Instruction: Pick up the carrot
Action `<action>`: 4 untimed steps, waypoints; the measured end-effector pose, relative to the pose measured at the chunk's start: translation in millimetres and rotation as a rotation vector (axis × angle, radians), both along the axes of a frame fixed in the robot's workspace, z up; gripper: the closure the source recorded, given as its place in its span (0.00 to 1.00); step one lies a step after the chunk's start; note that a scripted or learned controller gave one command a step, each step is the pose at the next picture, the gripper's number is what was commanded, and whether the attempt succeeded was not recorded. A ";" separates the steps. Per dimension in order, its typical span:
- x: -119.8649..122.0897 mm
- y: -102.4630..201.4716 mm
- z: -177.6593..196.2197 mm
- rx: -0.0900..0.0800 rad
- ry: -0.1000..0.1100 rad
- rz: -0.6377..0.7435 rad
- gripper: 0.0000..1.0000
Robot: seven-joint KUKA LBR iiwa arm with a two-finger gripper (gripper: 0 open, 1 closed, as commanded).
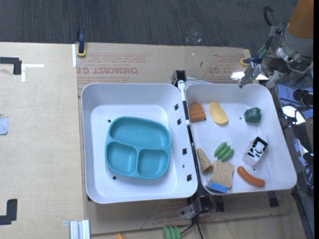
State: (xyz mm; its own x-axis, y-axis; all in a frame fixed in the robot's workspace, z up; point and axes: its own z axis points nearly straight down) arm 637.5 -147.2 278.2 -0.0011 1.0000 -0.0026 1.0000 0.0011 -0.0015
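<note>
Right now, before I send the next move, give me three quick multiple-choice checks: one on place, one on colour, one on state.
1. Where does the carrot lie?
A. right bin, near corner
B. left bin
C. on the tray

2. What colour is the divided tray?
A. red
B. blue
C. yellow

3. Where is the claw?
A. touching the carrot
B. over the tray
C. at the right bin's far edge, apart from the carrot

Key: 1 A, it lies near the right bin's front rim; 2 B, the tray is blue; 3 C, the claw hangs by the far rim.
</note>
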 end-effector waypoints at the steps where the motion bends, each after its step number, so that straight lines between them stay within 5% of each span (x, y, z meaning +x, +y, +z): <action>1: -42.1 61.3 -76.7 0.001 0.001 0.045 0.00; 2: -50.6 37.9 -184.9 0.002 0.000 0.222 0.00; 3: 13.6 44.4 -185.8 0.000 -0.002 0.185 0.00; 4: 13.7 43.3 -176.5 -0.002 -0.001 0.184 1.00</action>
